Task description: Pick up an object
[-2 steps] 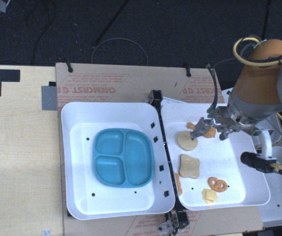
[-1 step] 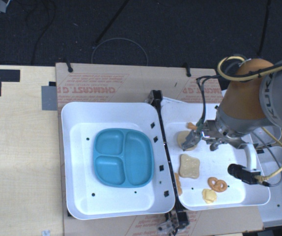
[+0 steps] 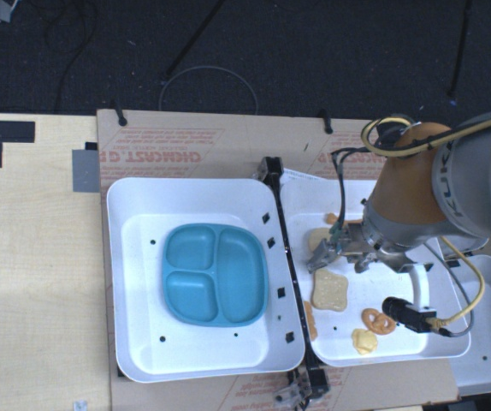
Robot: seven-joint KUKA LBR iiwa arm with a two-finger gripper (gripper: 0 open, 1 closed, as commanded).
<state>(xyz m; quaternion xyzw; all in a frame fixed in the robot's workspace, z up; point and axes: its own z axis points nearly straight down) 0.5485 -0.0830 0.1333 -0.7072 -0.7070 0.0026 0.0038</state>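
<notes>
My gripper (image 3: 334,255) hangs low in the right bin (image 3: 451,349), below the orange-banded wrist. It sits just above the top edge of a beige toast slice (image 3: 329,291) and beside a pale beige piece (image 3: 317,239) near the bin's left wall. A pretzel (image 3: 377,320) and a small yellow piece (image 3: 364,342) lie toward the front of the bin. A tiny orange bit (image 3: 332,219) lies behind the gripper. The arm hides part of the bin floor. I see nothing clearly held.
The left bin (image 3: 134,332) holds a blue three-compartment plate (image 3: 214,274). A black divider (image 3: 284,264) runs between the bins, with an orange strip (image 3: 310,320) against it. A black cable fitting (image 3: 404,313) and yellow cables hang over the right bin.
</notes>
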